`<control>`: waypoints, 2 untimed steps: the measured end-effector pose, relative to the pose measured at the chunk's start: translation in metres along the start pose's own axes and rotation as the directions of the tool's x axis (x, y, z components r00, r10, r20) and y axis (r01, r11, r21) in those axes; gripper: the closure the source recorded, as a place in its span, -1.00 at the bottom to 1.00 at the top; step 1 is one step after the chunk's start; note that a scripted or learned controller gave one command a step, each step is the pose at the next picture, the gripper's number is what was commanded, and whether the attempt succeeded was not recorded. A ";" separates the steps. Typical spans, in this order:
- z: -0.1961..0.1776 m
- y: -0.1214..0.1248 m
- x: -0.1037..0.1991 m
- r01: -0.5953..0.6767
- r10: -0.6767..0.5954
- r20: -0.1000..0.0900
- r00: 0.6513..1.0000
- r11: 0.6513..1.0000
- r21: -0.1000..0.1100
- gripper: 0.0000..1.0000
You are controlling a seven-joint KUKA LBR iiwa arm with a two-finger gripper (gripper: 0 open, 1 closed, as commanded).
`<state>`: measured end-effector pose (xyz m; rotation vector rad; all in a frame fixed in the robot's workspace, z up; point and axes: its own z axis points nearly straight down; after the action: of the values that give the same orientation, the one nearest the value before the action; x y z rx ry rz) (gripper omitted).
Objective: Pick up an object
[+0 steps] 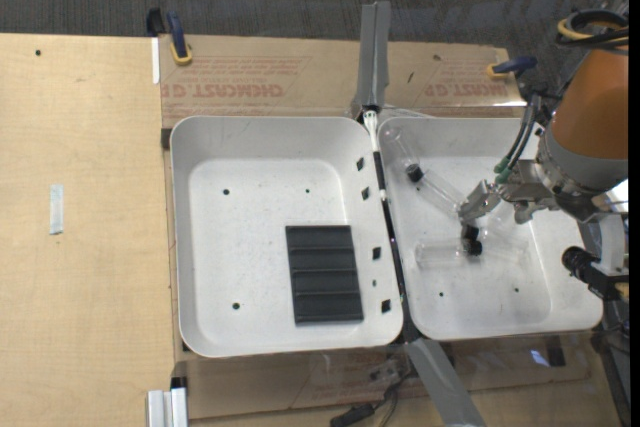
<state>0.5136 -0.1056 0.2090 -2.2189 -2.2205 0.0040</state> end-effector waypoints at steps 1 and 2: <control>0.118 0.011 -0.044 0.061 -0.061 0.000 0.998 0.998 -0.002 -1.00; 0.117 0.080 -0.047 0.067 -0.067 0.001 0.998 0.998 -0.003 -1.00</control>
<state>0.5935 -0.1526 0.0916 -2.1448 -2.2958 0.0013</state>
